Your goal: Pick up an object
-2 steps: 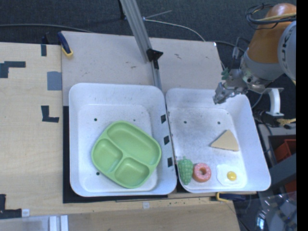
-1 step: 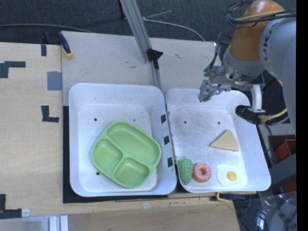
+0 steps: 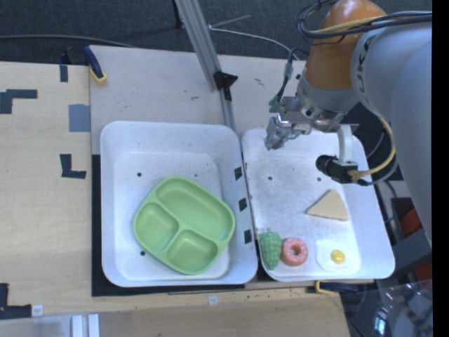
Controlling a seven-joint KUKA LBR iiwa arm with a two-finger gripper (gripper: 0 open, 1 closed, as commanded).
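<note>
My gripper [image 3: 275,136] hangs over the far left corner of the right bin [image 3: 280,181], below the orange wrist band. Nothing shows between its fingers. A tan cheese wedge [image 3: 328,206] lies on the right side of that bin. Along the bin's near edge sit a green bumpy toy [image 3: 270,248], a pink frosted doughnut [image 3: 294,251] and a white fried egg [image 3: 337,256] with a yellow yolk. All of these lie well nearer the camera than the gripper.
A green divided plate [image 3: 184,225] lies in the left bin [image 3: 116,146]. A slanted metal rail [image 3: 203,41] runs down to the bins' shared far edge. A black cable fitting [image 3: 334,167] sticks out beside the arm over the right bin.
</note>
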